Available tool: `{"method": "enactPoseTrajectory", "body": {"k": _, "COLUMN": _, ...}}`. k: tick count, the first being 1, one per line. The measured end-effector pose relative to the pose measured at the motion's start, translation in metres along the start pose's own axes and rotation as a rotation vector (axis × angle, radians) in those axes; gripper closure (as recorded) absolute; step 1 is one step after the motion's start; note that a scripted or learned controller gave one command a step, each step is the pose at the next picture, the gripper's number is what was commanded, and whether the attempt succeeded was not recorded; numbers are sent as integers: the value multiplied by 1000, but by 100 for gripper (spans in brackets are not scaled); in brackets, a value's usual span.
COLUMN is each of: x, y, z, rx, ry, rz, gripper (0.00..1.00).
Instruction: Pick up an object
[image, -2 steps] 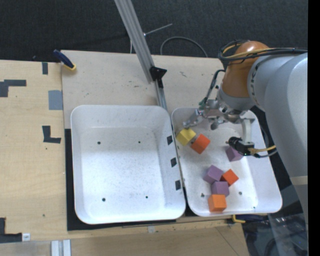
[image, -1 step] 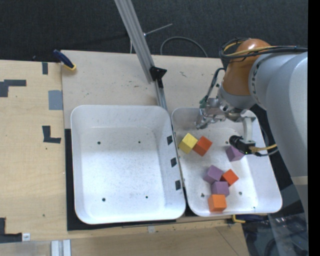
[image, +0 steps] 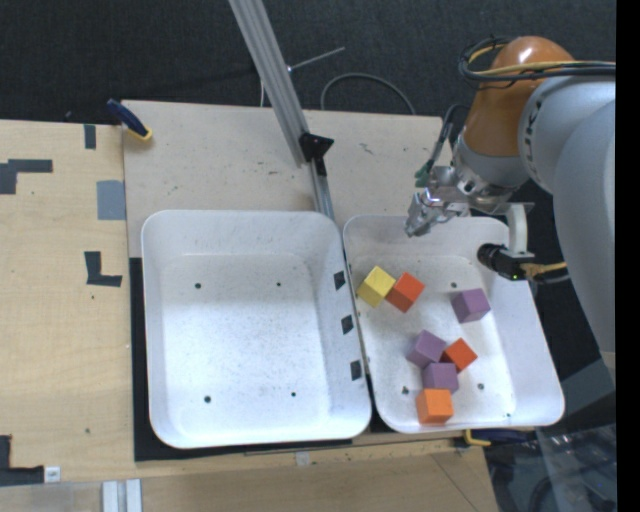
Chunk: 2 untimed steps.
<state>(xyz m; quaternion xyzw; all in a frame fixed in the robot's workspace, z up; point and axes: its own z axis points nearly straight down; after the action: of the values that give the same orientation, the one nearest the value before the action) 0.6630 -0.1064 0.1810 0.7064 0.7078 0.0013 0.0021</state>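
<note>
The right bin (image: 520, 400) holds several small blocks. A yellow block (image: 376, 285) touches an orange-red block (image: 405, 293) near the bin's back left. A purple block (image: 470, 304) lies to their right. Further forward sit a purple block (image: 428, 347), an orange-red block (image: 460, 354), another purple block (image: 440, 377) and an orange block (image: 434, 405). My gripper (image: 423, 218) hangs above the back edge of the right bin, up and right of the yellow block. Nothing shows between its fingers, which look close together.
The left bin (image: 170, 250) stands beside the right one. A slanted metal rail (image: 280, 90) runs down to the gap between the bins. A blue and yellow clamp (image: 130, 120) lies at the bench's back left.
</note>
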Motion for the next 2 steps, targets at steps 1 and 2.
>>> {"method": "enactPoseTrajectory", "body": {"k": 1, "x": 2, "y": 0, "z": -64, "rx": -1, "ry": 0, "rz": 0, "gripper": 100}}
{"method": "enactPoseTrajectory", "body": {"k": 2, "x": 2, "y": 0, "z": -84, "rx": 4, "ry": 1, "rz": 0, "gripper": 100}}
